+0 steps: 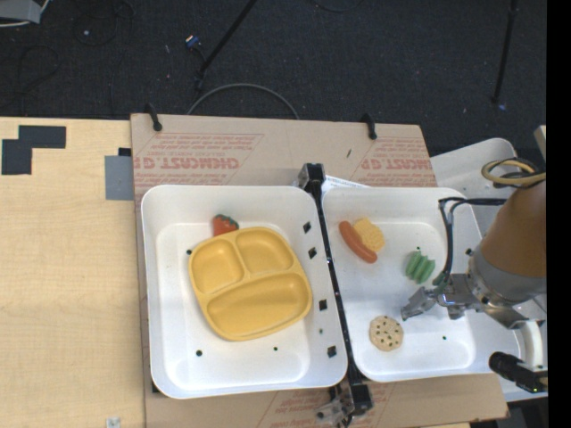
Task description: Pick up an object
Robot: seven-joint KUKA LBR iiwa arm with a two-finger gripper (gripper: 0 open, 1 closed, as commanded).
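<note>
Single fixed camera above bench, angled down, taking in both white bins (161, 239) from moderate distance.

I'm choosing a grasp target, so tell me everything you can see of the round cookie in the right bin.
The cookie is a small, flat, round disc, tan, with dark specks on top like chocolate chips; it looks like a toy. It lies flat on the floor of the right bin, toward the near edge, apart from the other items. Nothing touches it but the bin floor. The gripper hovers just to its right and slightly farther back, not in contact with it.
</note>
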